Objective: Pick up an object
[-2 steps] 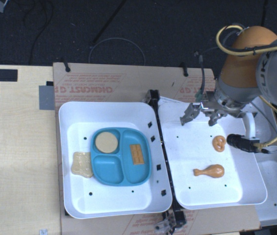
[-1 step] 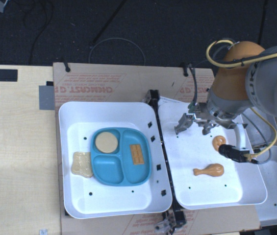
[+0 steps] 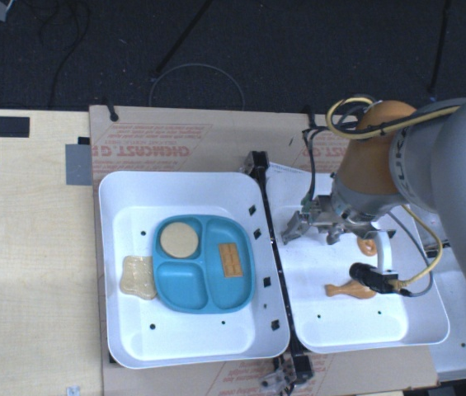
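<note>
- Two fingers of the robot's gripper (image 3: 308,236) stand spread apart with nothing between them, low over the bare white floor of the right-hand shallow white plastic bin (image 3: 356,341), near its left wall.
- Just to the right of the gripper lies a small orange ring-shaped toy (image 3: 368,245), partly tucked under the wrist. It looks like the nearest candidate for a pick.
- Nearer the front of the same bin rests an orange-brown drumstick-shaped toy (image 3: 346,289), a little apart from the fingers.
- Above them the grey arm with its orange band (image 3: 430,163) leans in from the right and shades part of the bin.
- Across the dividing wall, the left-hand shallow white plastic bin (image 3: 125,196) holds a blue three-compartment plastic tray (image 3: 187,291). A round tan disc (image 3: 178,239) sits in one compartment of the tray and an orange-brown rectangular piece (image 3: 230,260) in another. A pale beige slab (image 3: 138,276) lies just beside the tray's left edge.
- As things stand, nothing has been picked up, and the open jaws look to be over empty floor.
- Closing here would likely catch nothing, because both toys lie off to one side of the fingers.
- Both toys are small and flat, so a fingertip landing on one could push it away or pin it rather than grasp it.
- The bin wall close at the left leaves little room to shift that way.
</note>
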`<state>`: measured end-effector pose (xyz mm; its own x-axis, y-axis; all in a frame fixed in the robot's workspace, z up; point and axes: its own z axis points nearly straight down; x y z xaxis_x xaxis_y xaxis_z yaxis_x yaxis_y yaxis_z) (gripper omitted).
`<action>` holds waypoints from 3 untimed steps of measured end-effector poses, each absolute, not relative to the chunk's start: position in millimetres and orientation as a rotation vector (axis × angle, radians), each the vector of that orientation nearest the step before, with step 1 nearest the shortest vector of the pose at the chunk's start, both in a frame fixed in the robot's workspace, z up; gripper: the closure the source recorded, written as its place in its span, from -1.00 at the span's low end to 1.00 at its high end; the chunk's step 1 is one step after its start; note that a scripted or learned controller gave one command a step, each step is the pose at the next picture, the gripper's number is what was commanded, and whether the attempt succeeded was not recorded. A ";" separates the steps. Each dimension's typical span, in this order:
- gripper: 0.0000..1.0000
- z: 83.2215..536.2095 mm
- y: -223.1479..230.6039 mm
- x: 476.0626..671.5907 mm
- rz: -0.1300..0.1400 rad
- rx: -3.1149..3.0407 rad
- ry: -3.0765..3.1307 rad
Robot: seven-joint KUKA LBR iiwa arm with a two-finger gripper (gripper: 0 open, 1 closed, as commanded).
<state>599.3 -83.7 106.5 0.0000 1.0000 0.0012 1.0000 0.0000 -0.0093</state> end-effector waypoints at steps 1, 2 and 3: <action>-1.00 86.2 -82.3 598.6 0.006 -2.220 -2.216; 1.00 97.4 -83.5 598.8 0.006 -2.226 -2.210; 1.00 142.0 -91.0 596.1 0.001 -2.226 -2.216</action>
<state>596.1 -91.0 142.0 0.0044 1.0000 0.0001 1.0000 -0.0044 -0.0013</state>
